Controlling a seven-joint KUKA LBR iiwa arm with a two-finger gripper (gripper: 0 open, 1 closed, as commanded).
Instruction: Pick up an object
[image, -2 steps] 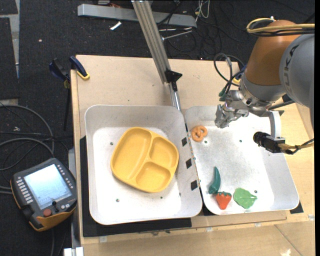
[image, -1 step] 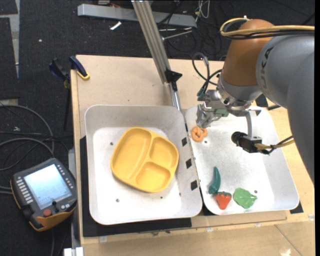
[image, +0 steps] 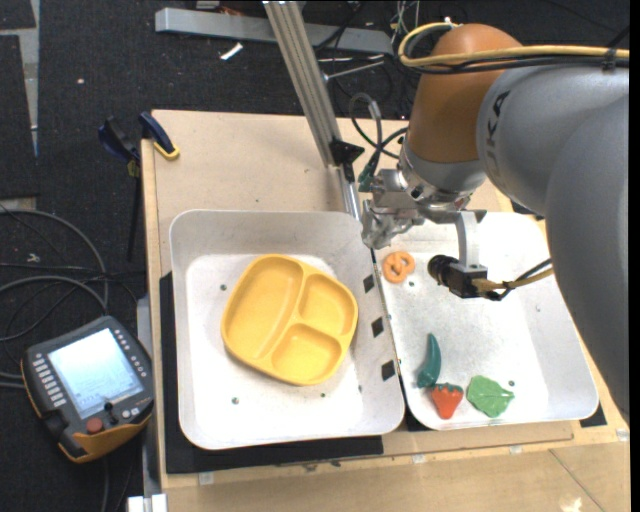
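One orange ring (image: 398, 266) beside fingers (image: 375, 232)

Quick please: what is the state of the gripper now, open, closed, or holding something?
Gripper: cannot be told; it hangs above the orange ring, nothing visibly held.

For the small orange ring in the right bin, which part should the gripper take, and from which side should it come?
The orange ring lies flat near the right bin's left wall, just below the gripper. Probably best to come straight down from above and pinch across its rim, one finger in the centre hole, one outside. The flat pose leaves no side to grasp; the wall crowds its left.
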